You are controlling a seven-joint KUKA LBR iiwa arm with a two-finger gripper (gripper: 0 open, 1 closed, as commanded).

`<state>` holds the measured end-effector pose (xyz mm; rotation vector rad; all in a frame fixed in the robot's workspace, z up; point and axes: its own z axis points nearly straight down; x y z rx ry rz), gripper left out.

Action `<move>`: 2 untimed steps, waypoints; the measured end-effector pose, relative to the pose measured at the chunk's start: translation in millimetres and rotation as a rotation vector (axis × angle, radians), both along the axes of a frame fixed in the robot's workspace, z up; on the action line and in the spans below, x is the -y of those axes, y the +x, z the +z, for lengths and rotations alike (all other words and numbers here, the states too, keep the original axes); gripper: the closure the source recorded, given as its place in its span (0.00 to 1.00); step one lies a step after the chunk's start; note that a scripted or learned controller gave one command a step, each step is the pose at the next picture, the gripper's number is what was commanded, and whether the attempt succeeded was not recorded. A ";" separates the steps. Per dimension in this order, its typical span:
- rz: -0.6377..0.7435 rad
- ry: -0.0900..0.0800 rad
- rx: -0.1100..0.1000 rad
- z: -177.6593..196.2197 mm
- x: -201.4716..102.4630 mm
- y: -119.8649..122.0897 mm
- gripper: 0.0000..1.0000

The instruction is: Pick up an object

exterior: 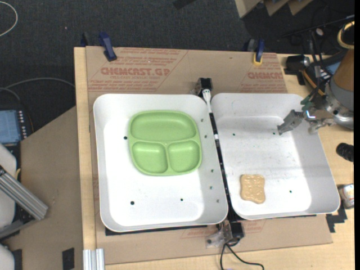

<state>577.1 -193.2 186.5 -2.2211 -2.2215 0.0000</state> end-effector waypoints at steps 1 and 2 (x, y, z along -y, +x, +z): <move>-0.003 0.003 -0.005 24.7 -17.7 -90.5 0.00; 0.006 0.005 -0.008 -64.1 -99.9 -88.3 0.00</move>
